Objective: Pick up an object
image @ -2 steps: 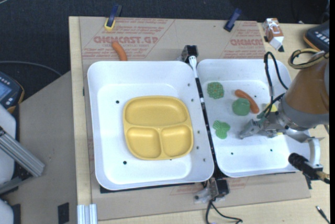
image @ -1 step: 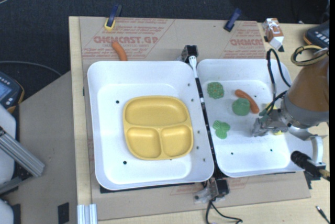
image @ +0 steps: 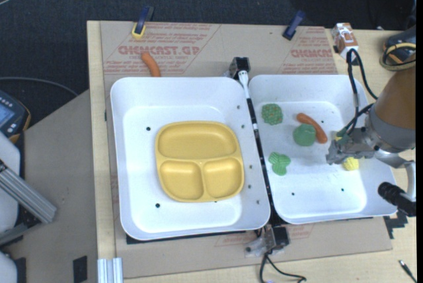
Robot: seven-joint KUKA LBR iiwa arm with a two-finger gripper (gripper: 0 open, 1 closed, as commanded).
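The small yellow object (image: 351,164) is a rounded lump, bright against the white floor of the right bin (image: 317,199), near that bin's right wall. Much of it is covered by my own wrist, so I see little more than its lower right part and cannot make out its full shape. It sits just at the lower right of my gripper (image: 338,151), touching or nearly touching the dark metal there; it may lie between my fingers, but the view is too cluttered to say, and I cannot tell whether my jaws stand wide or closed.

My arm (image: 396,110) comes in from the right, its orange band cut off by the frame.

Left of me in the same bin lie a green ball (image: 305,135) with an orange carrot-like piece (image: 311,125) touching its upper right, a green broccoli-like piece (image: 271,114) above, and another leafy green piece (image: 279,162) below.

The left bin (image: 132,143) holds a yellow three-compartment plate (image: 198,161).

An orange piece (image: 151,64) lies on the cardboard (image: 211,43) behind the bins
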